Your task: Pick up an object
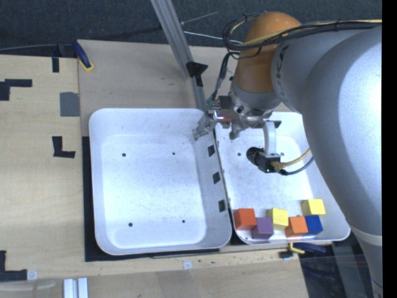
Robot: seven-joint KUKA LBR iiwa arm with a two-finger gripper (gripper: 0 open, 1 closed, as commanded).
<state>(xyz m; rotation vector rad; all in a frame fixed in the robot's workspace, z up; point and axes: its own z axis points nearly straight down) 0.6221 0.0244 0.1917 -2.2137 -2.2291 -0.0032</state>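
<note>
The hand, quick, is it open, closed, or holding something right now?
Hand: cannot be told from the camera view; no block shows in it.

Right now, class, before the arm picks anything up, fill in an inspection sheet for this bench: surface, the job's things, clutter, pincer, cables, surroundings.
Surface: wooden bench bearing a left bin and a right bin, side by side.
Job's things: six small blocks at the right bin's near edge: orange block, purple block, yellow block, second orange block, blue block, second yellow block.
Clutter: black tape marks on the bench, left.
Pincer: pincer over the bins' far dividing edge, away from the blocks; finger state unclear.
Cables: black cables looping at the wrist.
Surroundings: dark floor; slanted metal bar.
</note>
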